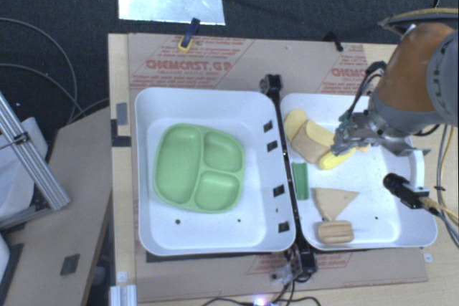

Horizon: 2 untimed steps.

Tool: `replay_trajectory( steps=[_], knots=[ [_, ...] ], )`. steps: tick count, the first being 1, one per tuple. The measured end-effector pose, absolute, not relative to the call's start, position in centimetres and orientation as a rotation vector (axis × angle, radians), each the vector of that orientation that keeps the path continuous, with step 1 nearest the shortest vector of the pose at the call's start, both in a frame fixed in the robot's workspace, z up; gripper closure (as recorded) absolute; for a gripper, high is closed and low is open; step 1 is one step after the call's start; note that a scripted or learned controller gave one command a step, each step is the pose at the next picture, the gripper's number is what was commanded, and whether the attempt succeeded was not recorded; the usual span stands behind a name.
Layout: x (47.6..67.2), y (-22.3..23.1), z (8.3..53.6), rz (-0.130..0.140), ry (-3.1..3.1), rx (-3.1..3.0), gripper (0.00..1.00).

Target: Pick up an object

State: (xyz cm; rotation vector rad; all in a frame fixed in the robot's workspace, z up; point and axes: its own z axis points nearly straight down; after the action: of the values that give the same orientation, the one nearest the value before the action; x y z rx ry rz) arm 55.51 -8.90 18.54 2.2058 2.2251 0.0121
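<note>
Over the right bin (412, 229), end effector (344, 145) touches yellow piece (331, 159).

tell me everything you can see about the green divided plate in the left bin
The green divided plate is pale green with a matte, plastic look and a rounded, softly squared outline. Raised ridges split it into three wells: one large well along its left side and two smaller ones on the right, one above the other. It lies flat and right side up on the floor of the left bin, roughly in the middle, turned slightly askew to the walls. All three wells look bare, and it sits apart from the bin's walls.
</note>
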Motion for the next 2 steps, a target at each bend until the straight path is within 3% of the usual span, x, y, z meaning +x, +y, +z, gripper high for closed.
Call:
replay_trajectory(
  steps=[1,2],
  knots=[
    [55.2,-8.5,15.5,0.001,2.226,2.216,1.0],
    [60.8,-8.9,13.1,0.005,2.226,2.211,1.0]
  ],
)
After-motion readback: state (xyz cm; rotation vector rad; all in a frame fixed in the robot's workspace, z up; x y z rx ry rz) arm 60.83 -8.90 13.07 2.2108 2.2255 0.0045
